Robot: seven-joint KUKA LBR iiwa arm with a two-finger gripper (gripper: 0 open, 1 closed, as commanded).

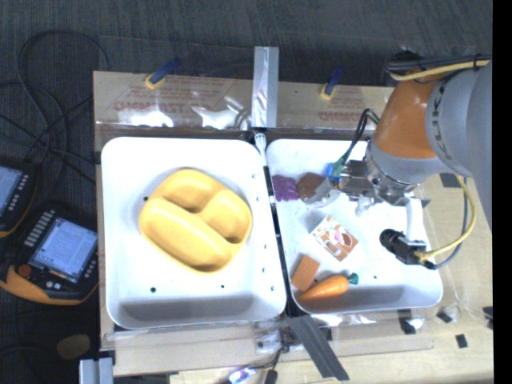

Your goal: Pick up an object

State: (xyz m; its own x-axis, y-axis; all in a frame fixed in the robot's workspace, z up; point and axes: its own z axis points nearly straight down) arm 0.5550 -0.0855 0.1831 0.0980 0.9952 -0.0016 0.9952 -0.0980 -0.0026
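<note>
The bench [120, 86] carried two white bins side by side, their inner walls touching along the middle. The left bin [128, 286] and the right bin [416, 294] sat on its board. Behind them a sheet of clear plastic [184, 106] lay flat on the board, held by a blue clip [161, 73] at left and another clip [330, 85] at right. A metal strip [264, 86] ran back between the bins.
</note>
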